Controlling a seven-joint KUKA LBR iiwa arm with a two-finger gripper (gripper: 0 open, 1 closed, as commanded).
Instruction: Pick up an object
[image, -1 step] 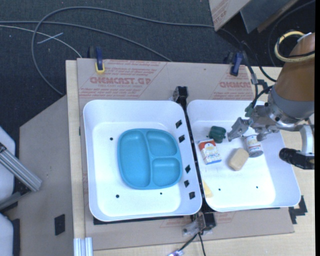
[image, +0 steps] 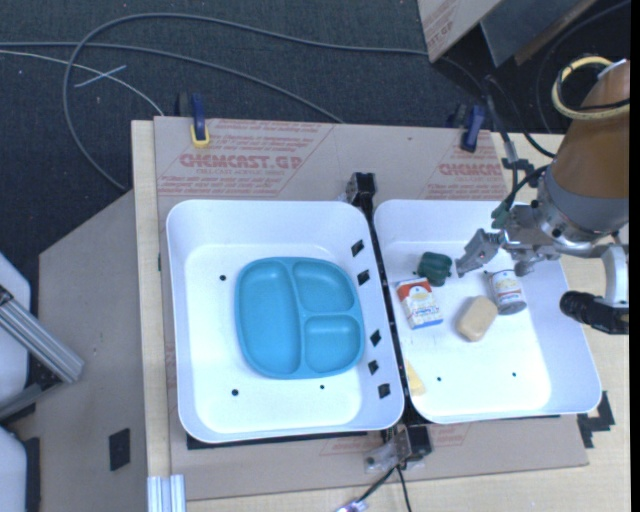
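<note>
Currently gripper is hovering over right bin; finger state unclear. Small can is lying just below-right, tan block beyond it.

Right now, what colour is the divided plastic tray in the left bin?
Light blue, seen clearly in the camera view.

Divided tray in left bin; carton (beside a can) in right bin
</note>
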